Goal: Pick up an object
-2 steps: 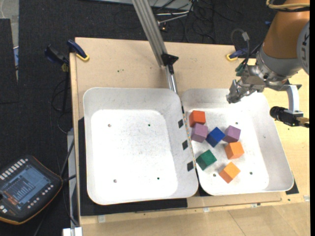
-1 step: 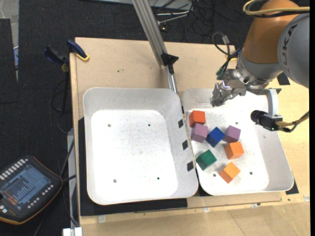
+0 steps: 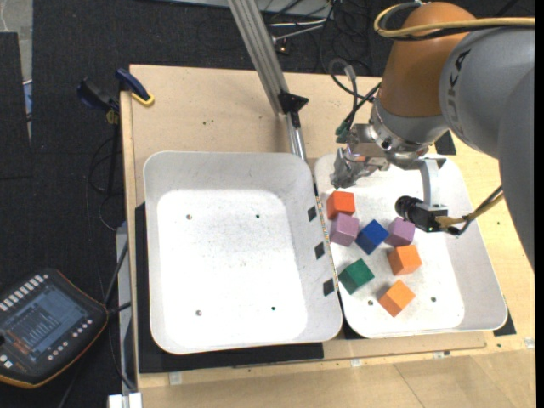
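- The grey arm [image 3: 476,66] with its orange band reaches in from the right, and its claw [image 3: 347,170] hangs over the far left corner of the right bin [image 3: 476,308].
- Whether the claw is apart or together cannot be told from this slant; nothing is seen between its tips.
- Just below the claw lies an orange cube [image 3: 342,202], touching a purple cube [image 3: 344,229].
- Beside these sit a blue cube [image 3: 371,235] and a second purple cube [image 3: 400,231].
- Nearer the front lie a green cube [image 3: 356,275] and two more orange cubes [image 3: 405,259] [image 3: 396,297].
- The left bin [image 3: 170,177] sits alongside on the tabletop [image 3: 212,100].
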Controlling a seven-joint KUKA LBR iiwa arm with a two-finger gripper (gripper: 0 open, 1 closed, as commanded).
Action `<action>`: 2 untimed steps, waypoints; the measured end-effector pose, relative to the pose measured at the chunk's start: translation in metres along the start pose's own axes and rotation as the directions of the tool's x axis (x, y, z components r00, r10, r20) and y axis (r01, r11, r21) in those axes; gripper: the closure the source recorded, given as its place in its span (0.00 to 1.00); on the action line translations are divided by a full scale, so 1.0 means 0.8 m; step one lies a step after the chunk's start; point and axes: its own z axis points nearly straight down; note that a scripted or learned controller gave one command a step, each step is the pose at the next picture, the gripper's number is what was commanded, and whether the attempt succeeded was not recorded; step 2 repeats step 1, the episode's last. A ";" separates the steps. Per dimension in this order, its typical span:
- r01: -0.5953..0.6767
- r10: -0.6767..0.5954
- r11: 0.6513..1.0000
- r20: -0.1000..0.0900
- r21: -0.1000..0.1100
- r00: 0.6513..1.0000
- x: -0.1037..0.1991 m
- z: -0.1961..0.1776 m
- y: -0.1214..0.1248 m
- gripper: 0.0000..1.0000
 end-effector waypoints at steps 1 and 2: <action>0.000 0.000 1.000 0.000 0.001 1.000 0.069 0.008 -0.018 1.00; 0.000 0.000 1.000 0.000 0.001 1.000 0.069 0.008 -0.018 1.00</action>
